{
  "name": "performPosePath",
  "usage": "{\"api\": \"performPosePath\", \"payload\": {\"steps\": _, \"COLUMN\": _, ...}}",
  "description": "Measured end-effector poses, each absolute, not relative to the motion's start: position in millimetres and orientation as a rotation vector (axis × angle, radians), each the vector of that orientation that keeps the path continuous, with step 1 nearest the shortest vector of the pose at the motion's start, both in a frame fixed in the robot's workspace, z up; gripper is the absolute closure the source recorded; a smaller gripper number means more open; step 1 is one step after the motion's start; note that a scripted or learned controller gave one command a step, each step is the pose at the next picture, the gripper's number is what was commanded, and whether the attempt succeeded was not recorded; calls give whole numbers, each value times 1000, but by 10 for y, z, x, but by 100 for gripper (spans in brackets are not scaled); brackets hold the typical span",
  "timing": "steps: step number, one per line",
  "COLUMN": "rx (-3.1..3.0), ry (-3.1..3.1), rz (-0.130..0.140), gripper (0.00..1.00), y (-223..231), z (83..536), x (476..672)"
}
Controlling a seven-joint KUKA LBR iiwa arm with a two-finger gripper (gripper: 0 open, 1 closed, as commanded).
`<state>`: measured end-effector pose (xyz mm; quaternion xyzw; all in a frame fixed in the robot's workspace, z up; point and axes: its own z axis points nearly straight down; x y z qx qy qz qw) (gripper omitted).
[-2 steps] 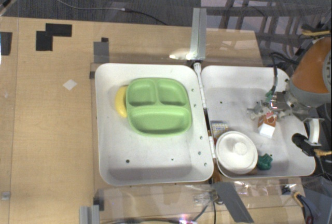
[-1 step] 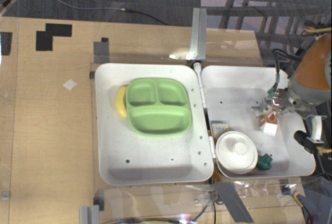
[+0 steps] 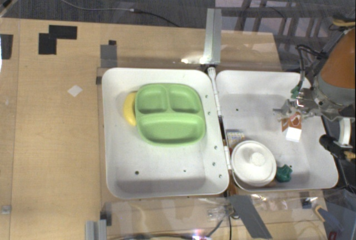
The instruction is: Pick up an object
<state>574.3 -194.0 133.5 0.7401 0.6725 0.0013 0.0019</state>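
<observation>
Gripper [image 3: 293, 115] over right bin [image 3: 245, 86], near far right side. Small brown-and-white thing [image 3: 293, 126] right at its tips; held or not, can't tell. Could drop. White bowl [image 3: 253, 162], green toy [image 3: 284, 173] near; green plate [image 3: 168, 113] in left bin [image 3: 119, 139].

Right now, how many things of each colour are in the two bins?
Green: 2, the divided plate and a small toy
Yellow: 1, a banana tucked beside the plate
White: 1, a round bowl
Brown and white: 1, a small block
Multicoloured: 1, a little packet
Total: 6
</observation>
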Motion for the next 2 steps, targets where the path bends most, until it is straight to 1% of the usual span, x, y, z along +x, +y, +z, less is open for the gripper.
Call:
{"api": "performPosePath", "payload": {"steps": 1, "rx": 2146, "ry": 2285, "rz": 7, "gripper": 100, "y": -1870, "z": 877, "x": 5721}}
{"api": "performPosePath", "payload": {"steps": 2, "rx": 2157, "ry": 2278, "rz": 7, "gripper": 100, "y": -1131, "z": 1847, "x": 6079}}
